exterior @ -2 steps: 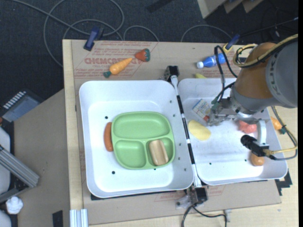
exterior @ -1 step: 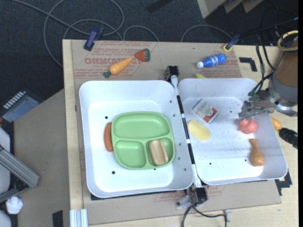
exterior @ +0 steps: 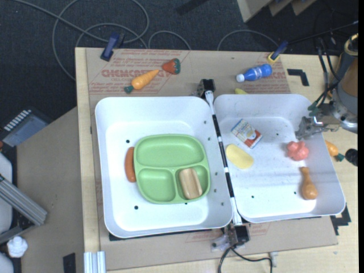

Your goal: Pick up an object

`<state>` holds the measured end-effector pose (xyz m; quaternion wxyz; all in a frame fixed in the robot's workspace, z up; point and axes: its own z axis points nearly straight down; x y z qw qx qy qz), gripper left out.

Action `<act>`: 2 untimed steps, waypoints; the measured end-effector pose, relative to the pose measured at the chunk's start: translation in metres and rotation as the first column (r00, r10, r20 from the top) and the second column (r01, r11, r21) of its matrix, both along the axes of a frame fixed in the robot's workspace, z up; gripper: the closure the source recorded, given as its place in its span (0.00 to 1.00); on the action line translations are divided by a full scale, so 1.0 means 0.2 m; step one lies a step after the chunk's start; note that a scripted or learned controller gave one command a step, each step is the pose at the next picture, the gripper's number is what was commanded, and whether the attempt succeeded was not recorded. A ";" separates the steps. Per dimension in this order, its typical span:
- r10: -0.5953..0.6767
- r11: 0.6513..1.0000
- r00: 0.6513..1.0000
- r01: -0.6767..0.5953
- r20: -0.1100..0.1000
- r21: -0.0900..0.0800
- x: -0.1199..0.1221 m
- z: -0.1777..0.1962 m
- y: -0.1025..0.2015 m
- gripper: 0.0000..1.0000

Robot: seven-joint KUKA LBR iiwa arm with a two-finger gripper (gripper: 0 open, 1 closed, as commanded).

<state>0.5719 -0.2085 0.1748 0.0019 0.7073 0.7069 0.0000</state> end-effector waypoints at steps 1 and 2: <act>0.002 1.000 1.000 -0.002 0.001 0.001 0.23 0.10 -0.05 1.00; 0.000 1.000 1.000 0.000 -0.005 0.003 0.07 -0.19 -0.08 1.00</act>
